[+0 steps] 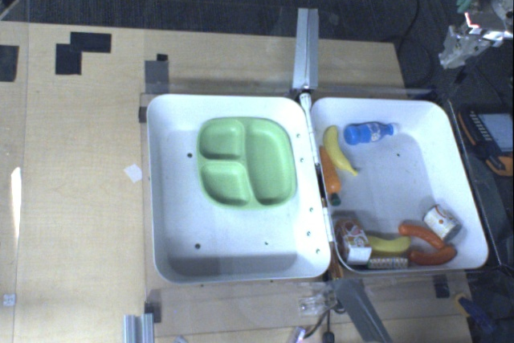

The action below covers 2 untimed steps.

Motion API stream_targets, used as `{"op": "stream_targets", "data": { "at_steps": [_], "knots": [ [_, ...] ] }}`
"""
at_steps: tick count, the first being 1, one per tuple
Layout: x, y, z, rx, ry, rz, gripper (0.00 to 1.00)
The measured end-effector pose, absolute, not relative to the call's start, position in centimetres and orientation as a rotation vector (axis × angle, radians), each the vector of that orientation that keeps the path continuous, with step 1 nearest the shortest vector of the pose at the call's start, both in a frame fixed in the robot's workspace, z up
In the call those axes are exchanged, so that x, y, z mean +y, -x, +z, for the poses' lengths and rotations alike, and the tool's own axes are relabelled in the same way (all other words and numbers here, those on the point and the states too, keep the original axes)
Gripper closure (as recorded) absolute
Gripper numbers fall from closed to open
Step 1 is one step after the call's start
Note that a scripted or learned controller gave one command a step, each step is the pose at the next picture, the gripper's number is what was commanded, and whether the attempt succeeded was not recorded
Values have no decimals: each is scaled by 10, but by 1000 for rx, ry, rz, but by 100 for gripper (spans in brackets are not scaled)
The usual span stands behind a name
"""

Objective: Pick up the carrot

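My claw (474, 32) hangs at the far right corner, off the bins; whether it is spread or pressed together I cannot tell. The carrot (329, 171) lies along the left wall of the right bin (450, 140), touching a yellow banana (340, 152). It looks like a light, stiff, smooth toy, probably plastic; I would pinch it across its middle. The wall and banana crowd it. The blue bottle (369, 132) sits near; the sausages (426, 243) lie well apart.

The carrot (328, 169) lies against the right bin's left wall (315, 173), a banana (340, 153) touching its other side. The bin's middle floor (393, 189) is open.
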<state>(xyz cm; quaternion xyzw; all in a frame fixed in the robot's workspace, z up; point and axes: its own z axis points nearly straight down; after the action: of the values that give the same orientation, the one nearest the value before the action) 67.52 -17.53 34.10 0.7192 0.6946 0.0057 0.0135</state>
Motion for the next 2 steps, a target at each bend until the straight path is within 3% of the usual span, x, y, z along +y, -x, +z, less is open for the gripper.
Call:
{"op": "stream_targets", "data": {
  "at_steps": [1, 2],
  "knots": [
    [-195, -670, 288, 2394, -2024, 5, 100],
    [-194, -672, 302, 2392, -2015, 11, 100]
  ]
}}
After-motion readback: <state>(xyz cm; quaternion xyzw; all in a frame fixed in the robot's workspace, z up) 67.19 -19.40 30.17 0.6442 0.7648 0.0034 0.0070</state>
